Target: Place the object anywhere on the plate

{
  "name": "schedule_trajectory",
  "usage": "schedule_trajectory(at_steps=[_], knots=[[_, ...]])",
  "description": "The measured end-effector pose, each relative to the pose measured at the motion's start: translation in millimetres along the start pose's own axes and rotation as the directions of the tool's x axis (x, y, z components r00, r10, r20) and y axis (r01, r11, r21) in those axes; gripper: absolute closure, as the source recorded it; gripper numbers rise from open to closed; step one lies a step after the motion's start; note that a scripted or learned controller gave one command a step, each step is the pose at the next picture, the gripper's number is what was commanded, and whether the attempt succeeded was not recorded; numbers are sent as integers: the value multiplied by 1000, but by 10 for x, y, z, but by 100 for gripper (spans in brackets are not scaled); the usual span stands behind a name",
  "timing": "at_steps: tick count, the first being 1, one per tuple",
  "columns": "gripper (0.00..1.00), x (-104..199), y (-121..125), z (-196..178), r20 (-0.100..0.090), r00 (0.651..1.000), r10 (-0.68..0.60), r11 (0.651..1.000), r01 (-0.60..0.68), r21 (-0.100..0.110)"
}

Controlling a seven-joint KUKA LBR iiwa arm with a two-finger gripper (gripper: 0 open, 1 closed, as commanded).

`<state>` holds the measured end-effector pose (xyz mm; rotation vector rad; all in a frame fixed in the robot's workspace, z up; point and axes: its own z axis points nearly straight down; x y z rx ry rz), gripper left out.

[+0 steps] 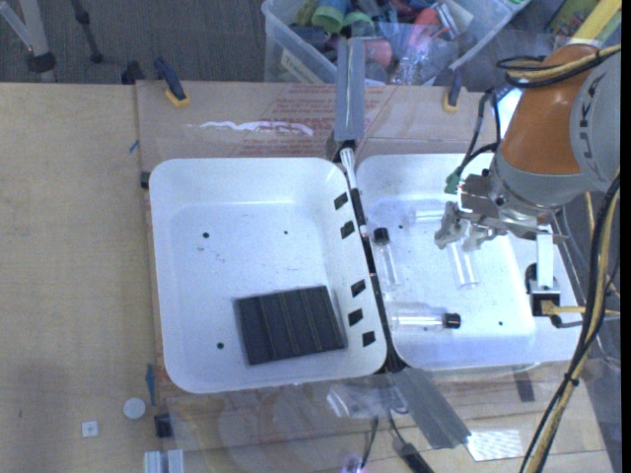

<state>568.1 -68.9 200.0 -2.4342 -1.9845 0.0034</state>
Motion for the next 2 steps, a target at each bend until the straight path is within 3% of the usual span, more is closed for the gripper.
schedule_trajectory(at_steps=[1, 2], knots=[[100, 930, -411, 166, 0, 971, 238, 971, -238, 6], [100, 1330, -200, 395, -12, 928, 373, 927, -374, -24]])
